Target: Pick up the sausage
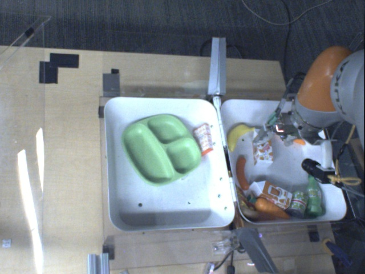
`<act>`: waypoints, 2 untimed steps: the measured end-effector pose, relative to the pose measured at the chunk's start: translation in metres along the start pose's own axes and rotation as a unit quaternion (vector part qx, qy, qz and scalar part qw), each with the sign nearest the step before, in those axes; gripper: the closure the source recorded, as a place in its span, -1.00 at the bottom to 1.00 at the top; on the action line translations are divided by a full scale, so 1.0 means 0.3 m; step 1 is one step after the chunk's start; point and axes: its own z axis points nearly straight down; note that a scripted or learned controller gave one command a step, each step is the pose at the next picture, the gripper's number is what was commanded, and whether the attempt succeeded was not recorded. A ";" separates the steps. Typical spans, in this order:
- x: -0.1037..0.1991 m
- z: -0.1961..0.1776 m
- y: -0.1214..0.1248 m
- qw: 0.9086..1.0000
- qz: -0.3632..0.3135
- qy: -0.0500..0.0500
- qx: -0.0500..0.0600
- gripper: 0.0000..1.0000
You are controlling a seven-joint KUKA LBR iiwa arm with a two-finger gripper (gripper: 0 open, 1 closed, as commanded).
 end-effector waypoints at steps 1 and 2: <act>0.124 0.111 0.110 1.000 0.008 -0.003 -0.008 -1.00; 0.063 0.126 0.045 1.000 -0.008 -0.001 -0.003 -1.00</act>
